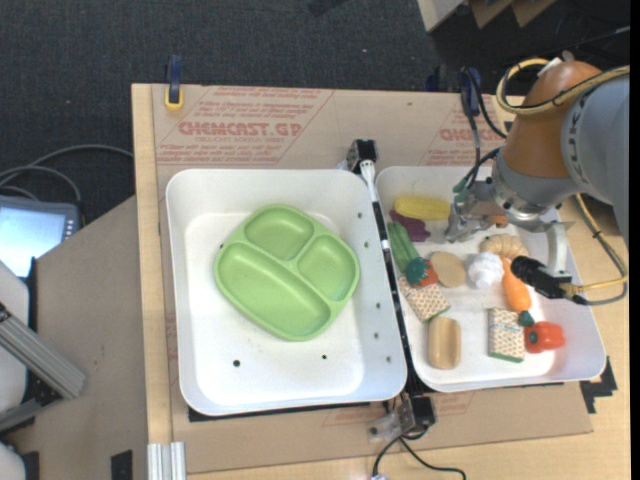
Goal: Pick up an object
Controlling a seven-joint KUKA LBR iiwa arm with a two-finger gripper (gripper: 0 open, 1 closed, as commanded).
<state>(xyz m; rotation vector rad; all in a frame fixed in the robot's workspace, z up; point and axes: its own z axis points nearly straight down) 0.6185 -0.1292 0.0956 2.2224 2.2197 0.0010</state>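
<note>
Grey arm's end effector [468, 218] hovers in the right bin [580, 360] beside yellow corn [421, 208]; grip state unclear.

Red print runs across the brown sheet [300, 118] covering the surface, beyond the two bins and up-left of the jaws. The large line reads "CHEMCAST G.P", with the last letters hard to make out. Smaller red lines above and below it are too fine to read. More red print of the same kind shows on the sheet just behind the jaws, partly hidden and unreadable.
</note>
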